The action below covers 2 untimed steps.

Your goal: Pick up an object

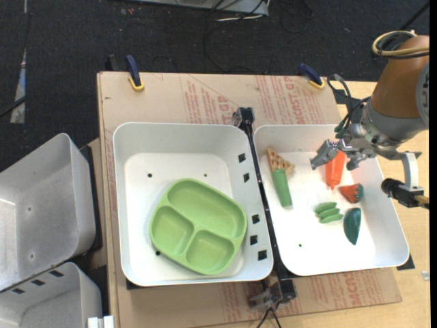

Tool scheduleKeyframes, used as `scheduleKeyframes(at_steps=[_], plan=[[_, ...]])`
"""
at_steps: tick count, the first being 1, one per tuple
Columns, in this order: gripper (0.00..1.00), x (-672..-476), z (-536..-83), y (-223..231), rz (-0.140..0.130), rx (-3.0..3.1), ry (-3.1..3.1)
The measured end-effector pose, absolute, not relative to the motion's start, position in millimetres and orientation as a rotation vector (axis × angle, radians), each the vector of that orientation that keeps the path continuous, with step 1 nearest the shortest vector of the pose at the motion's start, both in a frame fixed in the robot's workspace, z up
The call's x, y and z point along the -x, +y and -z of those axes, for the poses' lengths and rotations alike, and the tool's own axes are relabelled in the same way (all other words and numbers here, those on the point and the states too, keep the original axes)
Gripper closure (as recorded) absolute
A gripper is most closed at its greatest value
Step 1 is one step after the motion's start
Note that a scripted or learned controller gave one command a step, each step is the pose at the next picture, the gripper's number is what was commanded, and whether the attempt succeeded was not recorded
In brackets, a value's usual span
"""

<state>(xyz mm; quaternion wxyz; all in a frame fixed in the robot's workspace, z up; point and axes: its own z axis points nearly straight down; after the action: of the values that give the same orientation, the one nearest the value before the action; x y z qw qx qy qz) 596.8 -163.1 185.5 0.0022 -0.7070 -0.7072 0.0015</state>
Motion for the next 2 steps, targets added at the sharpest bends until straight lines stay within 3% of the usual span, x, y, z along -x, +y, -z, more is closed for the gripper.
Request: scheduleKeyframes(at_steps=[1, 2], plan=[[0.00, -588.9, -135.7, -169.2, -0.005, 2.221, -2.216], [1.00, -591.1, -149.5, -169.1, 0.001, 2.224, -2.222]])
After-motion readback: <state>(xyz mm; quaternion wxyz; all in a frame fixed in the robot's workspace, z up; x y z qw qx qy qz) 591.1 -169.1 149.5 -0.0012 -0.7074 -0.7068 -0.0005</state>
